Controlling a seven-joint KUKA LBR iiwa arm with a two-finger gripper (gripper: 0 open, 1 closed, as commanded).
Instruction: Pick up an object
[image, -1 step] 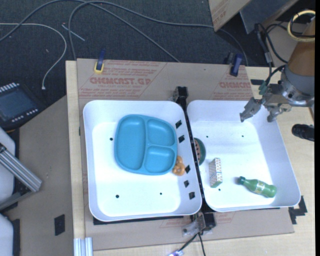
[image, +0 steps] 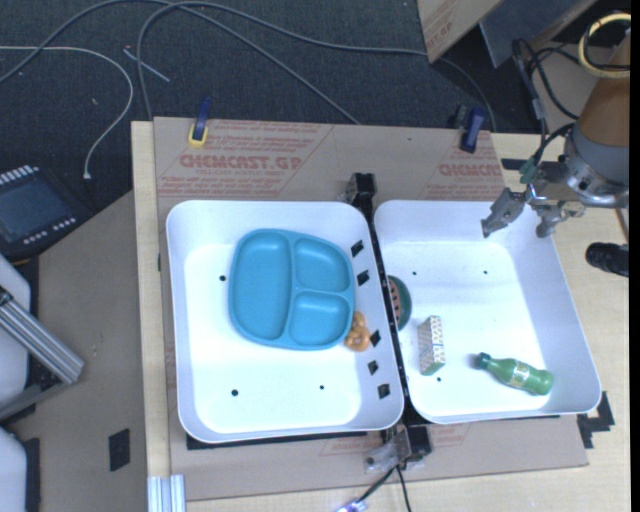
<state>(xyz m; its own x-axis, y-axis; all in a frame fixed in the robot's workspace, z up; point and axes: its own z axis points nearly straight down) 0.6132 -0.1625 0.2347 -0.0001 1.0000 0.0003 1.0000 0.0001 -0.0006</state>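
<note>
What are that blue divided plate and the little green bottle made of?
The blue three-compartment plate looks like matte moulded plastic: even colour, soft rounded ridges, no glare. The small green bottle, lying on its side, seems glossy plastic, judging by its bright highlights, though glass can't be ruled out.

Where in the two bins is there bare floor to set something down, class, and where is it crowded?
Free: the right bin's far half, beyond the bottle and silver packet; the left bin's near strip, below the blue plate. Crowded: along the divider, where an orange piece touches the plate and a round object lies.
</note>
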